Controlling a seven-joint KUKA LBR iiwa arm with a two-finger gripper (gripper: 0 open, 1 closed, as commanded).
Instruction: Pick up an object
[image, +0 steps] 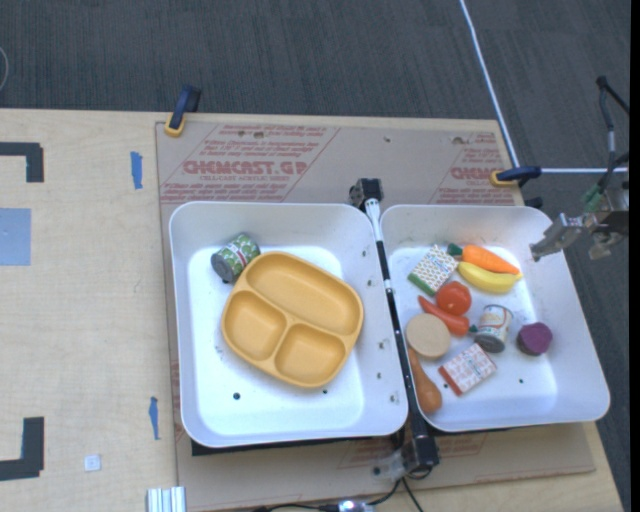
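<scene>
the pile of toy food sits in the right bin (585, 385), and nearest the camera lies a brown sausage (425, 385) hard against the divider, a poor first choice since the wall leaves no room for a finger on that side. just behind it a red-and-white packet (467, 368) lies flat, thin and hard to pinch. the tan disc (428, 336) and tomato (454, 297) touch each other and crowd a small can (491, 328), so a descent there risks nudging neighbours. the purple plum (535, 338) stands apart near the right wall, with free floor on both sides, and looks the best target: come straight down over its middle, fingers astride it, and close gently, since a round thing may roll. farther back the banana (487, 277) and carrot (490, 259) lie together beside a green packet (433, 268). the gripper (575, 228) hangs at the right bin's far right rim, above the food and touching none of it; whether it is spread or closed i cannot tell. the left bin (190, 300) holds a yellow tray (290, 318) and a green can (234, 257), well apart from the arm.
</scene>
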